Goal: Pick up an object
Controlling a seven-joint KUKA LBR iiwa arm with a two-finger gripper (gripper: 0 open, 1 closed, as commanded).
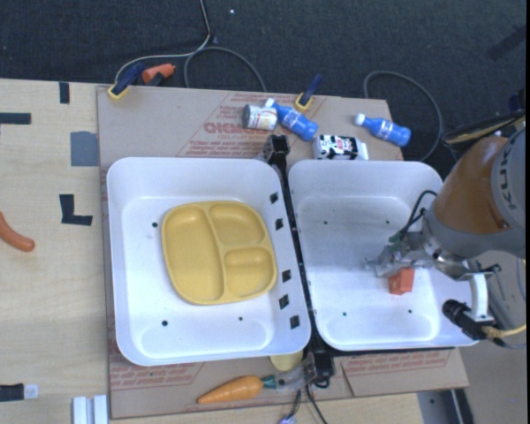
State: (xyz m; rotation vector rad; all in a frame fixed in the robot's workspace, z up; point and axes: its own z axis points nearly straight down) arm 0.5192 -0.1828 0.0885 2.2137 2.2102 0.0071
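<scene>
On a tabletop (44,166) with two white bins, the arm's pincer (390,263) sits low in the right bin (336,184), touching a small orange block (401,281); its grip cannot be told.

Yellow three-compartment plastic tray (219,252) in the left white bin (124,201); at its six o'clock a plastic orange carrot (230,389), at nine o'clock an orange sausage toy (11,230)
</scene>
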